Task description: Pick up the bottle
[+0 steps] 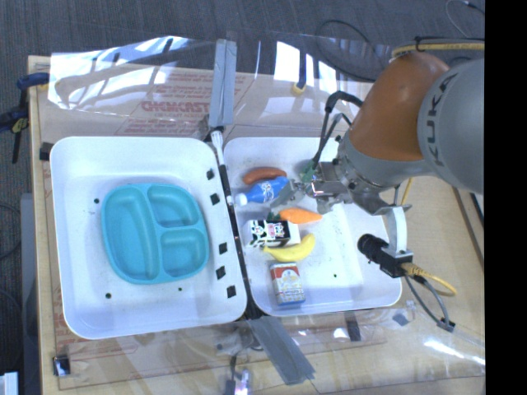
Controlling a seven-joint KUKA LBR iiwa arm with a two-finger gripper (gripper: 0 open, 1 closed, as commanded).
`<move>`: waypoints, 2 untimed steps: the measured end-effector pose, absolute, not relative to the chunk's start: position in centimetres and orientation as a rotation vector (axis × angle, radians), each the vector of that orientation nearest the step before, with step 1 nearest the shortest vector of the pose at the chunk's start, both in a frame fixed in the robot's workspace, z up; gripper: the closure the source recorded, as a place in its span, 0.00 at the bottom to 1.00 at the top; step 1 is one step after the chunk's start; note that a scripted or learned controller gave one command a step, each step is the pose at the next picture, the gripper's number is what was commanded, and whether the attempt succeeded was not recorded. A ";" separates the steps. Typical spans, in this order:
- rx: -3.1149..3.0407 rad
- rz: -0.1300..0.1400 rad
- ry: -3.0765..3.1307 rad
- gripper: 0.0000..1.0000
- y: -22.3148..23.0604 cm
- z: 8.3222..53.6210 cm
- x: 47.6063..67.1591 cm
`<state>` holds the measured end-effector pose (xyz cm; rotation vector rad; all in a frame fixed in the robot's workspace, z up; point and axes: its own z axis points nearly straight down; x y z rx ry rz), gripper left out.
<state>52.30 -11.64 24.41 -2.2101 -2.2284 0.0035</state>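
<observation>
A small blue bottle (264, 192) with a white cap lies on its side in the right bin (362, 282), near the bin's left wall. My gripper (314, 187) hangs just to the right of the bottle, over the orange carrot (300, 216). The big grey and orange wrist covers most of the gripper from above.
The right bin also holds a brown sausage (263, 174), a black-and-white carton (272, 233), a yellow banana (292, 251) and a red and grey box (286, 285). A teal divided tray (155, 233) lies in the left bin (74, 171).
</observation>
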 end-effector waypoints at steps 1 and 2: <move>-2.310 0.006 -2.124 0.00 -14.9 18.0 59.4; -2.202 0.002 -2.238 0.00 -15.3 9.1 65.7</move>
